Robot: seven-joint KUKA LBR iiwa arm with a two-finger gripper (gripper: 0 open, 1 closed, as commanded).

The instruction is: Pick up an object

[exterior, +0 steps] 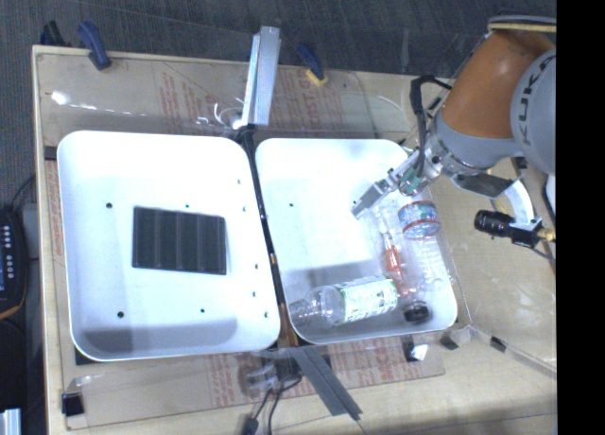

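Gripper hovering over right bin, nothing lifted yet.

Nearest the camera, a clear plastic bottle with a white-green label (pixel 345 301) is lying on its side along the front wall of the shallow white right bin (pixel 312 173); behind it a clear bottle with a blue cap and orange-red contents (pixel 408 244) is lying by the right wall. The grey two-finger gripper (pixel 378 195) is sitting just above that second bottle; grip state: cannot tell. Pick judged still to do. Left white bin (pixel 95 178) is holding a dark ribbed rectangular pad (pixel 180 240).

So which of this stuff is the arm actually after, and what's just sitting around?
Part of the job:
gripper, low in the right bin
upright-lying clear bottle beside it
clear bottle with label along the near wall

Just lying about:
left bin
dark ribbed panel in it
blue clamps on the bench edge
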